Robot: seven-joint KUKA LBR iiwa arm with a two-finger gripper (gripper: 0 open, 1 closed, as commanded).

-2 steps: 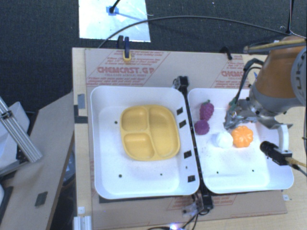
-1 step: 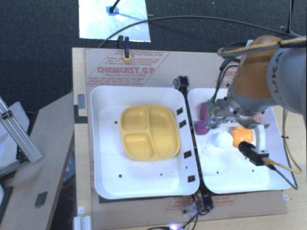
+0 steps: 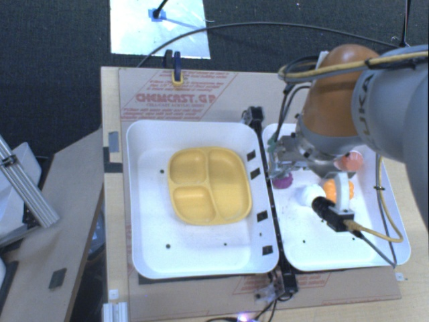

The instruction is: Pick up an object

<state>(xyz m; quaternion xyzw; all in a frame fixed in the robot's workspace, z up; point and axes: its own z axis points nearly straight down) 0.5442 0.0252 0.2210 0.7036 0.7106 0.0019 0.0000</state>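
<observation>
Arm [image 3: 375, 106] reaching in from right over right bin [image 3: 382, 247], gripper [image 3: 285, 163] low near bin's left wall, just above purple toy [image 3: 282, 179], can't tell its long axis, yellow 3-section plate [image 3: 208, 185] flat in left bin [image 3: 151, 180], orange-white toy [image 3: 342, 188] further right.

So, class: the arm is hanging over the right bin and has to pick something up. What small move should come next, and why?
Probably a short, straight descent onto the purple object. The claw sits low by the right bin's left wall, almost over that object, with nothing visibly between its fingers. The orange and white items lie further right, so they would need a longer shift.
</observation>
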